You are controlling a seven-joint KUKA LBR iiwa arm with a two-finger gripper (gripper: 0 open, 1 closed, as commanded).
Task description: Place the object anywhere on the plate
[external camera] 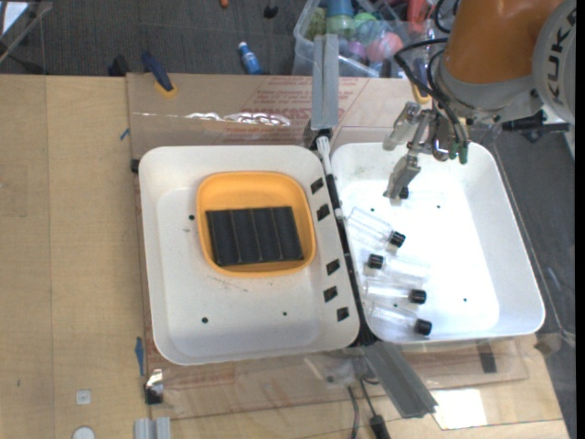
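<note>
The gripper (402,179) is hovering with fingers apart and holding nothing above the right bin (512,245); the vials (395,265) are lying there, so I think it should be descending squarely over one, away from the plate (256,187)

The KUKA iiwa arm (498,26) reached in from the upper right of the camera view, its broad orange band uppermost and grey casing showing at the right edge. Dark cables looped beside the orange band on its left. Below the band the wrist narrowed to the two-finger gripper (399,186), which pointed downward and slightly to the left. One metal finger (402,174) hung lower than the rest of the mechanism, its tip dark.
</note>
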